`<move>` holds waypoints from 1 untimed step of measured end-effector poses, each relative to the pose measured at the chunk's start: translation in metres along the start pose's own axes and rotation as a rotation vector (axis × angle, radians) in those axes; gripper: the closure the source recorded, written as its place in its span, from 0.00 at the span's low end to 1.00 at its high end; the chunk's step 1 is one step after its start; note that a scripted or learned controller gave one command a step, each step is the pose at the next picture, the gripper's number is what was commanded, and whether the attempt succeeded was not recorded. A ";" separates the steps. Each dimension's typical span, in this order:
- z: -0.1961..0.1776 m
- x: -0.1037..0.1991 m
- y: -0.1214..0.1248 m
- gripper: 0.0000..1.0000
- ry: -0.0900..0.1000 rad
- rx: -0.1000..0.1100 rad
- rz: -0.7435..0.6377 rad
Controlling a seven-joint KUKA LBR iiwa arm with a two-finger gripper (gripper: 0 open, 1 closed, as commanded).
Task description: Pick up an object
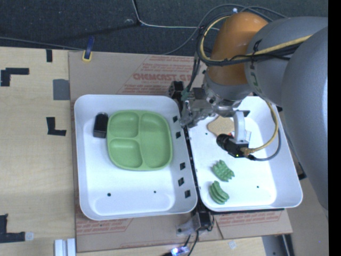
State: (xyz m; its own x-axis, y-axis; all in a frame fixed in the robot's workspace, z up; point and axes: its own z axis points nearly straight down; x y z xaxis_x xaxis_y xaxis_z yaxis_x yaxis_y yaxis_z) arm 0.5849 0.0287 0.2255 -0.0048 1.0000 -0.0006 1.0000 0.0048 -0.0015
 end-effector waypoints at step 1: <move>0.006 0.044 0.000 1.00 0.000 0.001 0.000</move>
